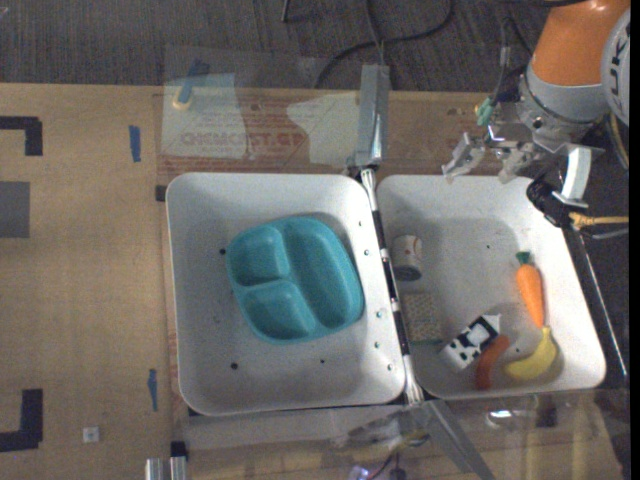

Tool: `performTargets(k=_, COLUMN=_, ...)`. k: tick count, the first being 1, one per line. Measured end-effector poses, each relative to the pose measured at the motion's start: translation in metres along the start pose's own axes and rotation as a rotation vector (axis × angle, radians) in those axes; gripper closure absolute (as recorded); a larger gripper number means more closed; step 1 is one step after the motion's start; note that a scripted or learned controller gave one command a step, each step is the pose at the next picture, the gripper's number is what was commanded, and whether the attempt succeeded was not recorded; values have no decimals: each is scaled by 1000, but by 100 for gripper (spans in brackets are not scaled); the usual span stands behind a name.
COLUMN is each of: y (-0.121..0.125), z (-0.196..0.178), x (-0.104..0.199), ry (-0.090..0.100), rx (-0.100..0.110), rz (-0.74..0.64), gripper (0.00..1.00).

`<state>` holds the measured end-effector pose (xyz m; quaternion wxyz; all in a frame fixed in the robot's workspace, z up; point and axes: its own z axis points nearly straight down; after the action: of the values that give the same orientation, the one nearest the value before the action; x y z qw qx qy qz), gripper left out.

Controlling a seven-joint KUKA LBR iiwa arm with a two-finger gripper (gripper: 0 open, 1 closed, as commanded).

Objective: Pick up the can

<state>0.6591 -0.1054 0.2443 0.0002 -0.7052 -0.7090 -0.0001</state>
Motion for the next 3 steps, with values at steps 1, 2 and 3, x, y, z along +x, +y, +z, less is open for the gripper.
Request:
performTargets(k=1, y=-13, z=59, x=84, ry=0, rx=0, rz=-39, gripper=0)
performTargets(k=2, y=-12, z=48, x=83, ry=1, rx=-4, rz=-37, gripper=100)
performTargets(k=3, y=-15, z=-134, x=78, ry=-2, rx=-3, rz=-38, gripper=100)
